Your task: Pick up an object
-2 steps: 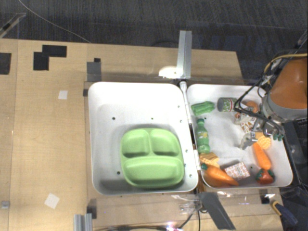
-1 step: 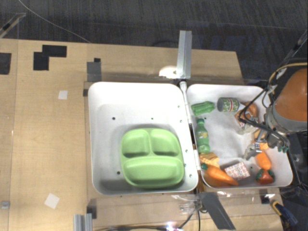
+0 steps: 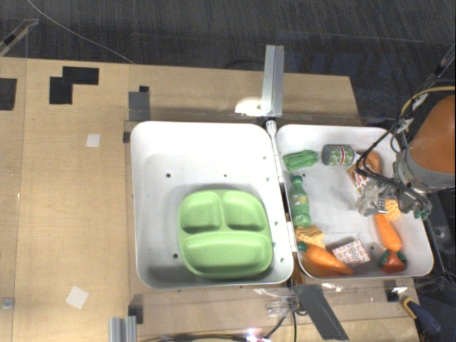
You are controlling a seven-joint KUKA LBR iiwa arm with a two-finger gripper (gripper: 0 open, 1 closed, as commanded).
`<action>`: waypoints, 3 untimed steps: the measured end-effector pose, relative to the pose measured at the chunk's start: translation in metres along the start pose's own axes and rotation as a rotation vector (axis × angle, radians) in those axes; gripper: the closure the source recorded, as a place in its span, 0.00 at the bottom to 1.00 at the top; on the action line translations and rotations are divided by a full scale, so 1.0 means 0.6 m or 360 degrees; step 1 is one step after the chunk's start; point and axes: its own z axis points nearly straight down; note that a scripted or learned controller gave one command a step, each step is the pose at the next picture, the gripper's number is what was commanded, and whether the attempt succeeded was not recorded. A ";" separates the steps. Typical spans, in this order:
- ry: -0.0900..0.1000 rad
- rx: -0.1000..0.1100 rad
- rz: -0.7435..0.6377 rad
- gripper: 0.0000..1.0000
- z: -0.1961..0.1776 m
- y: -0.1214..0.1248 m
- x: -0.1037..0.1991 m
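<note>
My gripper (image 3: 372, 201) hangs over the right part of the right bin (image 3: 324, 212), with the arm's orange band (image 3: 436, 141) above it at the frame's right side. Just below the gripper lies an orange carrot (image 3: 388, 232), and a red and green toy (image 3: 393, 262) sits past its lower end. A brownish bun-like piece (image 3: 371, 164) lies just above the gripper. Elsewhere in this bin are a small can (image 3: 337, 154), a green vegetable (image 3: 301, 159), a green bottle (image 3: 299, 200), a bigger carrot (image 3: 324, 259) and a small printed box (image 3: 353, 250).
The left bin (image 3: 164, 162) holds a green divided plate (image 3: 226, 232) toward its front. A metal post (image 3: 273, 80) stands behind the seam between the bins. Cables (image 3: 417, 105) loop near the arm at the right edge.
</note>
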 end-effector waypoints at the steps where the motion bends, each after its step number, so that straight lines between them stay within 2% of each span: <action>1: 0.0014 -0.0004 -0.0124 1.00 -0.208 0.013 -0.119; 2: 0.0027 -0.0006 0.0119 1.00 -0.265 0.022 -0.192; 3: 0.0033 -0.0014 -0.0511 1.00 -0.212 0.016 -0.147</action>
